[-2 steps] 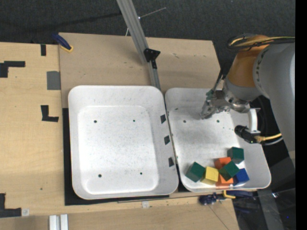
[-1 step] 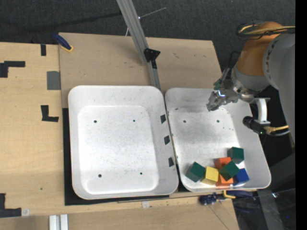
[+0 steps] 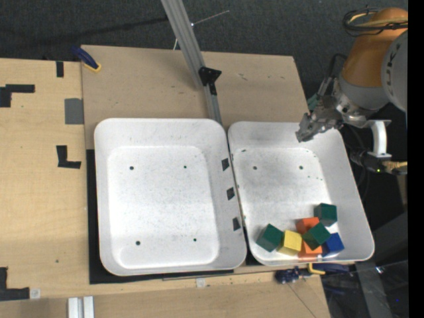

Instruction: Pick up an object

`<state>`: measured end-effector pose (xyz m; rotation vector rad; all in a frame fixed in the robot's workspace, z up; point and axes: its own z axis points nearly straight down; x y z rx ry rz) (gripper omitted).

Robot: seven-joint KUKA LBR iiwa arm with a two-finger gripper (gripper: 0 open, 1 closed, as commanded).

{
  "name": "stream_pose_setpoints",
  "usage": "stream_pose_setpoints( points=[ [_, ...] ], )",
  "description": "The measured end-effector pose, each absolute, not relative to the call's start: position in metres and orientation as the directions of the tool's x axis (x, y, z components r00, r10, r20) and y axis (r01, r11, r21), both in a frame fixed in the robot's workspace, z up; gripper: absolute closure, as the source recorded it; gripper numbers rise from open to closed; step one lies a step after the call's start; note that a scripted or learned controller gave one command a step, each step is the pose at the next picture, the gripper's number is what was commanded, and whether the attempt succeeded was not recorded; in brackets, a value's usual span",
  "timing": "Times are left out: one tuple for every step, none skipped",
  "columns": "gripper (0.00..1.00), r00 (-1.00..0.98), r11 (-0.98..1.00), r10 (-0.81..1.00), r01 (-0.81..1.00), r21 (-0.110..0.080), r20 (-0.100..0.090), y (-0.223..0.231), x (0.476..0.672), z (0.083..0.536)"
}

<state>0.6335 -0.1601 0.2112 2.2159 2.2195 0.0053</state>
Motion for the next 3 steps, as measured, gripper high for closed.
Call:
stream_pose_setpoints(
  points=[
    [1.00,-0.001,0.001,1.000,1.000,0.000,-0.001,-0.160,0.634,0.209],
    [1.00,-0.005,0.005,1.000,1.000,-0.001,0.001,-0.110,0.632,0.210],
    [1.00,-0.006,0.006,1.000,1.000,-0.003,0.002,-0.057,0.620,0.204]
  ],
)
